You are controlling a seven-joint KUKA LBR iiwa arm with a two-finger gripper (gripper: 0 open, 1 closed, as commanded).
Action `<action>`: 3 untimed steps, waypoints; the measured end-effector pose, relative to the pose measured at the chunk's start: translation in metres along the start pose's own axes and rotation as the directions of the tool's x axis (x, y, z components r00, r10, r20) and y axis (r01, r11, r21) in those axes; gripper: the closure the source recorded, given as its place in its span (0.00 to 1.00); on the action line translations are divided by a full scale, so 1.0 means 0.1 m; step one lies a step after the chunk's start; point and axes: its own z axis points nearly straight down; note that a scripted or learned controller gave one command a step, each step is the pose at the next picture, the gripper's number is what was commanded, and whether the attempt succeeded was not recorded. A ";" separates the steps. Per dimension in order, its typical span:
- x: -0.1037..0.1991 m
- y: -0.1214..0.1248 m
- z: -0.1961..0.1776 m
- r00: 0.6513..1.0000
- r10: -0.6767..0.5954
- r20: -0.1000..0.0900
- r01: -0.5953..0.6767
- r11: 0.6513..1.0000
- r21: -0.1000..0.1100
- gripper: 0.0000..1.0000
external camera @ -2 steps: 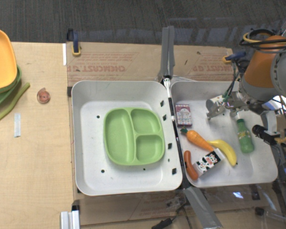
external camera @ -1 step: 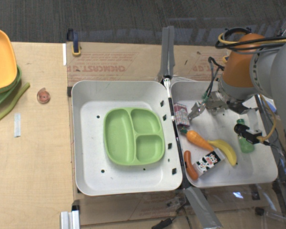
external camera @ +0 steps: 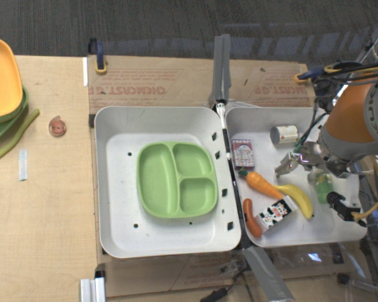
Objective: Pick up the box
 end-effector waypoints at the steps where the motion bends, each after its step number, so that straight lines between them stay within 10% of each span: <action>1: 0.53 -0.38 0.01 0.979 -0.202 0.005 0.202 0.979 0.001 0.00; 2: 0.76 0.66 -0.08 1.000 -0.009 0.008 0.009 1.000 -0.001 0.00; 3: -0.09 0.69 -0.01 0.934 -0.358 0.007 0.358 0.934 -0.001 0.00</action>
